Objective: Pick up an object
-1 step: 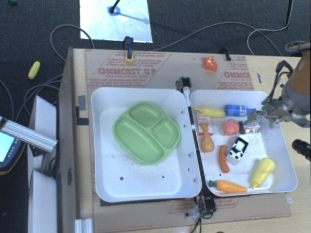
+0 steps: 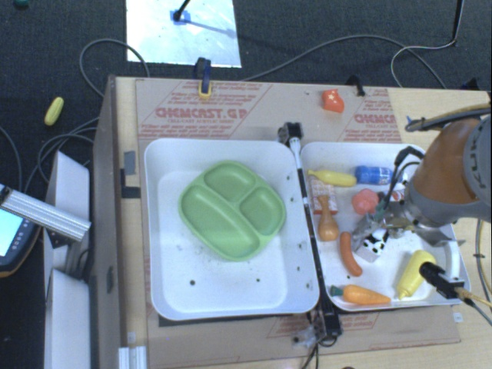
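The right bin (image 2: pixel 453 298) holds several toy foods. A yellow banana (image 2: pixel 332 177) and a blue item (image 2: pixel 374 174) lie at its back, with a pink-red piece (image 2: pixel 366 201) just in front of them. A tan bottle-shaped piece (image 2: pixel 328 221) and a red sausage (image 2: pixel 350 254) lie along the left side. A carrot (image 2: pixel 361 294) rests at the front edge and a yellow piece (image 2: pixel 411 274) sits at the front right. My gripper (image 2: pixel 375 231) hangs low in the bin's middle, right above a white black-spotted piece (image 2: pixel 374 245).
The left bin (image 2: pixel 165 283) carries a green divided plate (image 2: pixel 232 208). An orange-red item (image 2: pixel 332 101) lies on the bench behind the right bin, and a clamp (image 2: pixel 204 78) sits at the bench's back edge. The arm's orange band (image 2: pixel 453 167) crosses the right bin's right side.
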Controlling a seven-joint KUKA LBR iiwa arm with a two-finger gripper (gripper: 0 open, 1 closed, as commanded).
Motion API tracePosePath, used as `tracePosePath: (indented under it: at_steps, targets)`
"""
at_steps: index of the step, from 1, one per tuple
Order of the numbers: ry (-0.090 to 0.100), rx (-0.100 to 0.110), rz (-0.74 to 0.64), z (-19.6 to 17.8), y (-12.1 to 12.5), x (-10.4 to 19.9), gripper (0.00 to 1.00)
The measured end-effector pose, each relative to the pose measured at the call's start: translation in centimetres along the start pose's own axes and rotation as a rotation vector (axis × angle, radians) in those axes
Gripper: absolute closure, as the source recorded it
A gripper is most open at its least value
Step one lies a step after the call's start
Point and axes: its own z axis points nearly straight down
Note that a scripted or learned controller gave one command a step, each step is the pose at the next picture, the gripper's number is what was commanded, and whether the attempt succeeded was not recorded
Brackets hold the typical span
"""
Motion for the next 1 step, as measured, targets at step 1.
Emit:
tracePosePath:
  at_steps: [1]
  targets:
    - [0.000, -0.004, 0.000, -1.15, 0.15, -0.04, 1.00]
